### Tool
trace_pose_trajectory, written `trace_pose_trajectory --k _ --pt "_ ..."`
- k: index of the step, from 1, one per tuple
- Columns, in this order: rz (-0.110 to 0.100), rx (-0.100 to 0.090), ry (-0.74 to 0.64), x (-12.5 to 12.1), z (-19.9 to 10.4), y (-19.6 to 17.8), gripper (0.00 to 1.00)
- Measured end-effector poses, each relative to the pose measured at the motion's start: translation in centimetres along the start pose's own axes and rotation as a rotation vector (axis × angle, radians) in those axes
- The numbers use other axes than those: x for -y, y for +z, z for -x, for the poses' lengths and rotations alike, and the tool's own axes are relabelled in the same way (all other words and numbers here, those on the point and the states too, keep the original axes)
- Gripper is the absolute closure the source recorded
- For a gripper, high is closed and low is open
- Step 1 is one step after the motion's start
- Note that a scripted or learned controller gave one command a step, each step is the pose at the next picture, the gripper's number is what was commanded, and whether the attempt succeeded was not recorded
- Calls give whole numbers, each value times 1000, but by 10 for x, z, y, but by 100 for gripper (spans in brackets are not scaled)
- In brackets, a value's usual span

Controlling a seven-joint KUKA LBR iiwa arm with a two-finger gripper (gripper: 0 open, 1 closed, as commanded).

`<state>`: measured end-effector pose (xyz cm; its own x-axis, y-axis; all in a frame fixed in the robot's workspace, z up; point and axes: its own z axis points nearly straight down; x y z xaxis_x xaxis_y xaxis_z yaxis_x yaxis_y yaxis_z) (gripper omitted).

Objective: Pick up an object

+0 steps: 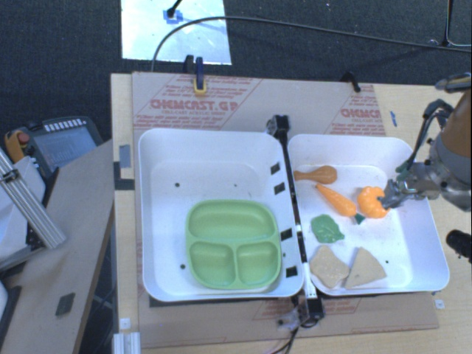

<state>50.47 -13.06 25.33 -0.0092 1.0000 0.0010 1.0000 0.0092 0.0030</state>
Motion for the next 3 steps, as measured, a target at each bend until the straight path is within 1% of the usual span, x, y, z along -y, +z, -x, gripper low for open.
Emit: trace_pose_trajectory --k 1,2,3 --pt "0 0 1 -4 -50 14 100" --pt "-2 -1 0 -3 -104 26 100" --pt "0 -1 0 0 -150 21 100"
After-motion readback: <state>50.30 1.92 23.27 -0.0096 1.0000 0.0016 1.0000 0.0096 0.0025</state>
